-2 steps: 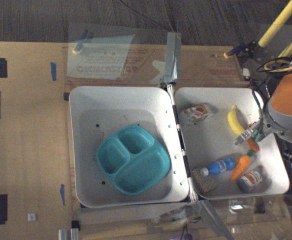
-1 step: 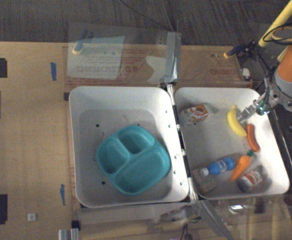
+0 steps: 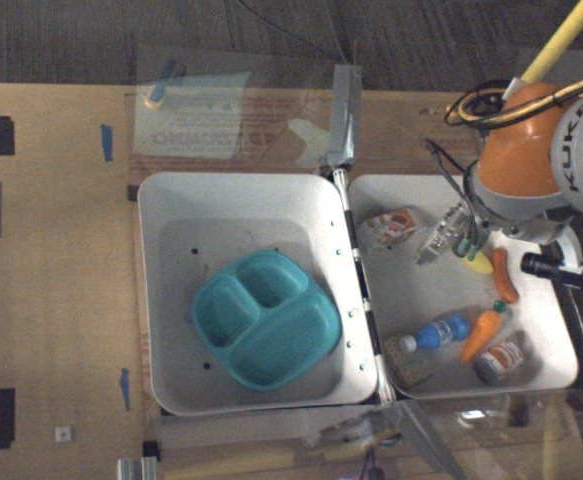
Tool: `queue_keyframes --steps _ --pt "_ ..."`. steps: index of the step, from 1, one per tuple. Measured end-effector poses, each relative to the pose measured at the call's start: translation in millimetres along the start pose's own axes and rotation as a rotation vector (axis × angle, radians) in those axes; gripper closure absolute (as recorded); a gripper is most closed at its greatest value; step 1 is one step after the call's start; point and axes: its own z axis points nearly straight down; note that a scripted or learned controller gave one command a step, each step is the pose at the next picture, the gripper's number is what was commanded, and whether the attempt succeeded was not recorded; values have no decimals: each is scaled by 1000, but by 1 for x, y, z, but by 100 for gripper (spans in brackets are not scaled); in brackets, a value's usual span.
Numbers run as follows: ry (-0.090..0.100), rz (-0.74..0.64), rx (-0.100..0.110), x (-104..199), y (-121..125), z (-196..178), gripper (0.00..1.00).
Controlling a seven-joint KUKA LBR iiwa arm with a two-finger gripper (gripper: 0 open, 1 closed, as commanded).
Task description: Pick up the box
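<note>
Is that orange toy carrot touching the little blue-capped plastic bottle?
Apart. The camera view shows bare white bin floor between the orange toy carrot and the blue-capped plastic bottle in the right bin.

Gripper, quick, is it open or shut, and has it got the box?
Gripper: it hangs low over the right bin, close beside the small box; whether it is open, shut or holding anything cannot be told.

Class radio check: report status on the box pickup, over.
Pincer low over right bin, holding nothing seen. Box lies just beside it. Nothing between them.
</note>
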Motion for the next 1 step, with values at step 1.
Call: queue_keyframes --steps 1 --pt "5 56 2 94 72 -98 100"
